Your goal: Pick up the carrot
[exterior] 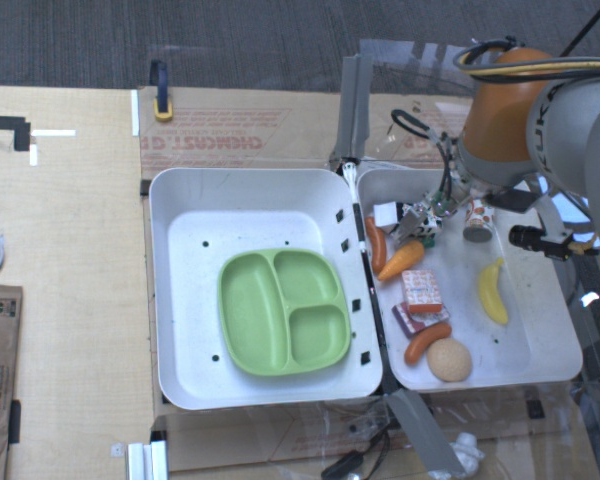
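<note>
The carrot is found in the right-hand bin, close to that bin's left wall and toward its far end. It lies tilted, one end up toward the gripper and the other down toward the wall. An orange-red sausage lies just beside it, between it and the wall.

The carrot is judged to be a light, stiff toy piece with a smooth and probably slippery skin, tapering along its length. A hold across the thicker middle, with the jaws set crosswise to its long axis, is judged safest; a hold near the thin end is likely to slip off. Room on the wall side is tight because of the sausage, so a finger could catch that instead.

The arm is reached in from the bench's right edge, its orange band above the far right corner of the right bin and the wrist bent downward. The gripper is seen low over the bin, just beside the carrot's upper end and near a small white block. Whether the jaws are spread or closed cannot be told, since the fingertips are lost in dark clutter; nothing can be seen gripped.

Elsewhere in the bin a banana, a wafer-like block and a round bun are spread well apart from the carrot. A green divided plate sits in the left bin.
</note>
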You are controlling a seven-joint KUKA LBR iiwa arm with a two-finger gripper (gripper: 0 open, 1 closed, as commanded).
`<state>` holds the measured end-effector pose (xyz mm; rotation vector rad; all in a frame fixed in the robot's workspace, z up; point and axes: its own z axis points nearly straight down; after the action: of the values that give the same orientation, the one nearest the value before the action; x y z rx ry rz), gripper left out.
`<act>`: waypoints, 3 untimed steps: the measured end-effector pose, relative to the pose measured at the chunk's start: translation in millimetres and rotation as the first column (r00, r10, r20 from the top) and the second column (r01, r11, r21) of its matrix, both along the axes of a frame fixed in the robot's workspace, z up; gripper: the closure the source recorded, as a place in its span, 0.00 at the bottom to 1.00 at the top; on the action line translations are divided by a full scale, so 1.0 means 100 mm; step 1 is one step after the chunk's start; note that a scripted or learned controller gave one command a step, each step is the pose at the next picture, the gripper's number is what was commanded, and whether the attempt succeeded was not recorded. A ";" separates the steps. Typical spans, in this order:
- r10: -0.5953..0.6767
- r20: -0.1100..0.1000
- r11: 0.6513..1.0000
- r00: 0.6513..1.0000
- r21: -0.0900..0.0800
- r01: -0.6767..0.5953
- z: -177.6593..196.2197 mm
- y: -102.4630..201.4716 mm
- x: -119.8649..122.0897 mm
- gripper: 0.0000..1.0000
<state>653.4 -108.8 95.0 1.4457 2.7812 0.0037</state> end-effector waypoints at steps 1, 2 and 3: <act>-0.027 -0.005 1.000 1.000 0.001 0.027 -0.02 0.04 -0.62 0.00; -0.130 -0.008 0.991 0.991 0.001 0.131 -0.03 0.10 -1.01 0.00; -0.031 -0.008 1.000 0.999 0.001 0.031 -0.04 -0.01 -1.57 0.00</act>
<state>496.3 -109.8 91.3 1.4930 2.7651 -0.0003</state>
